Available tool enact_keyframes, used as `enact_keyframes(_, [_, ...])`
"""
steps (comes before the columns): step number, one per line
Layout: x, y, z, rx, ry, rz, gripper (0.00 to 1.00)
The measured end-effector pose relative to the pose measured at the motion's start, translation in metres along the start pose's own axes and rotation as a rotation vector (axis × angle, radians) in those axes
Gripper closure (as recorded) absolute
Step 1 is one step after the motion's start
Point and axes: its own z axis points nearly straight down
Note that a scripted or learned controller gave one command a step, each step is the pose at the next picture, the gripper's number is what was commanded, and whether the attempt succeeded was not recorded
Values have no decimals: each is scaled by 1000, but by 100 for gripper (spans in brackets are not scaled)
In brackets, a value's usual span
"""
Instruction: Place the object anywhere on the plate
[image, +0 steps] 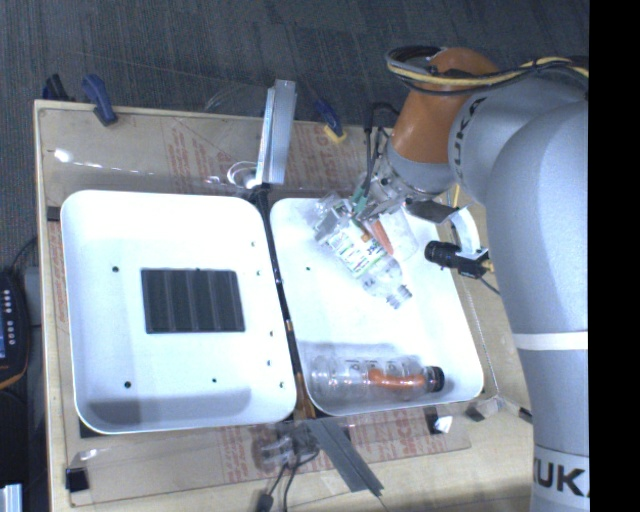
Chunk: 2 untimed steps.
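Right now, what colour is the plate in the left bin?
Dark grey with ribbed stripes, clearest in the camera view.

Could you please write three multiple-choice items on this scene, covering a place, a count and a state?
1. Where is the dark ribbed plate?
A. left bin
B. right bin
C. bench top

2. How many clear bottles are in the right bin?
A. one
B. two
C. four

3. How does the bottle at the near wall rest?
A. upright
B. on its side
C. hanging from the arm

Answers: 1 A, it sits mid-floor of the left bin. 2 B, one lies below the gripper, the upper bottle, one near the wall. 3 B, its cap points right.
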Motion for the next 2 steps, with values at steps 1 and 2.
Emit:
enact_keyframes(1, [105,4,-28,1,-1,-221,100])
enact_keyframes(2, [203,-7,-27,2,-2,-289,100])
